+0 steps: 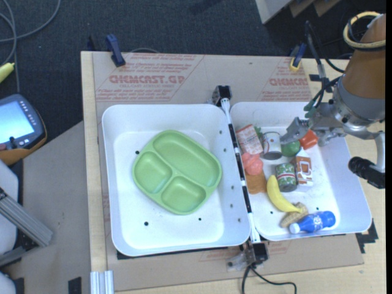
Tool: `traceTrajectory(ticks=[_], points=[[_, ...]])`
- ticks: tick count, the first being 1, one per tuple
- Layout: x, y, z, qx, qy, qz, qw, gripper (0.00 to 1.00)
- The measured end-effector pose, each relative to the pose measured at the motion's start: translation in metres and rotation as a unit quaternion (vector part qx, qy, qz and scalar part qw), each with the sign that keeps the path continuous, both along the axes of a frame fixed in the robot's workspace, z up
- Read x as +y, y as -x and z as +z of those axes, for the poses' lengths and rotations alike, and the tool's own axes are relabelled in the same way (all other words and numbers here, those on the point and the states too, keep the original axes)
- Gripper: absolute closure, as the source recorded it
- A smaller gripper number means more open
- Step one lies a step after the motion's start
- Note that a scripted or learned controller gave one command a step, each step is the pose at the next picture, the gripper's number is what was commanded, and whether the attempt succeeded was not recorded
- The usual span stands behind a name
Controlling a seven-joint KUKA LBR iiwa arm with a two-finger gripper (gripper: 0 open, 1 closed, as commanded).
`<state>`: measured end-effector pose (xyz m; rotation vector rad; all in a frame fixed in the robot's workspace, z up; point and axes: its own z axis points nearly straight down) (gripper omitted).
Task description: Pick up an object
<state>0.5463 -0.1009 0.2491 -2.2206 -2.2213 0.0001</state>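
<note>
Where your pincer (298,135) hangs low over the right bin (352,192), you cannot tell how its tips stand or whether they grip anything. Just beside it sit a green round object (290,147) and an orange-red piece (309,140). Nearby you have a banana (280,196), a small labelled can (285,177) and a blue bottle (313,222); their labels are unreadable. Your desk (147,78) board reads "CHEMCAST GP".

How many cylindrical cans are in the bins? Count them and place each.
2, both in the right white bin. A silver cylindrical can lies on its side near the gripper; a green-labelled cylindrical can stands above the yellow banana. The arm may hide others.
</note>
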Motion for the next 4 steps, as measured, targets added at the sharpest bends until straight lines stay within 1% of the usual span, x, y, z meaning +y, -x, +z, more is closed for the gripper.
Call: traceTrajectory(ticks=[1, 2, 3, 4], points=[[-0.06, 0.03, -0.152, -0.004, 0.0025, -0.001, 1.0, 0.0], [-0.013, 0.041, -0.16, -0.008, 0.0055, 0.0, 0.9999, 0.0], [-0.014, 0.04, -0.149, -0.01, 0.0051, -0.001, 0.9999, 1.0], [0.031, -0.027, -0.059, -0.007, 0.0004, 0.004, 1.0, 1.0]])
